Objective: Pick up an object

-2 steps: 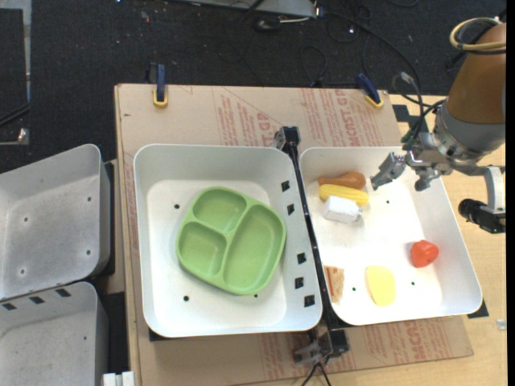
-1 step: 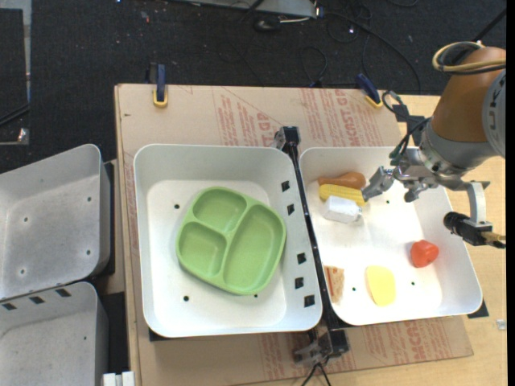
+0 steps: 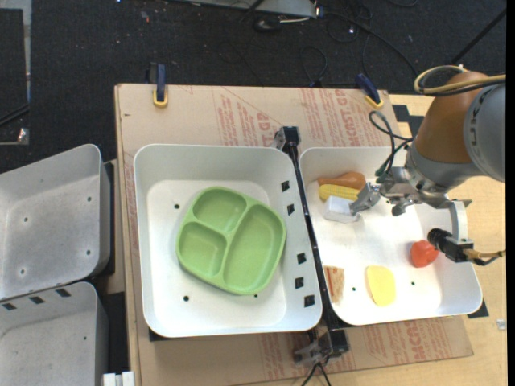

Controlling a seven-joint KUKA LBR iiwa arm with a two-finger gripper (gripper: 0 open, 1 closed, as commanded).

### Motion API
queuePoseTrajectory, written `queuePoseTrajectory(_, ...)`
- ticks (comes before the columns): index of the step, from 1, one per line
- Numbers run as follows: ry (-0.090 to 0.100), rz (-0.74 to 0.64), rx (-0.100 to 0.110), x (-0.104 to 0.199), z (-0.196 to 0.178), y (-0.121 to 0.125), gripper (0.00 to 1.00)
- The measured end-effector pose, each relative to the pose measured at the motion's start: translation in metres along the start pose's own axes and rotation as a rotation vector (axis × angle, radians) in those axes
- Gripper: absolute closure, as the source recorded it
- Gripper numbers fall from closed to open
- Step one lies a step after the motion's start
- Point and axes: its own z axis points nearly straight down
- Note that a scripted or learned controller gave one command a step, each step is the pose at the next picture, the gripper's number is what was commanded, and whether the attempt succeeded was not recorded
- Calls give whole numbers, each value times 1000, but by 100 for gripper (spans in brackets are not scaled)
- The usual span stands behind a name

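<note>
The right bin (image 3: pixel 451 296) holds several small items. An orange-brown piece (image 3: pixel 348 180) and a yellow piece (image 3: pixel 338 192) lie at its back left, with a white block (image 3: pixel 339 209) just in front of them. A red ball-like item (image 3: pixel 423 253) sits at the right. A pale yellow oval (image 3: pixel 381 285) lies near the front, and a brown slice (image 3: pixel 334 281) rests against the left wall. My gripper (image 3: pixel 381 204) hangs low over the back middle of this bin, just right of the white block. Its fingers are spread open with nothing between them.
The left bin (image 3: pixel 157 296) bears a green divided plate (image 3: pixel 232 240). A black ridge with clips (image 3: pixel 302 215) separates the two bins. A black cable piece (image 3: pixel 451 246) hangs from the arm beside the red item. Grey trays (image 3: pixel 48 215) lie off the bench at left.
</note>
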Motion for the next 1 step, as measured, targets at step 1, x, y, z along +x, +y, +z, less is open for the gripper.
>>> queuePoseTrajectory(1, -2, -1, -6, 0, -13, 2, 100)
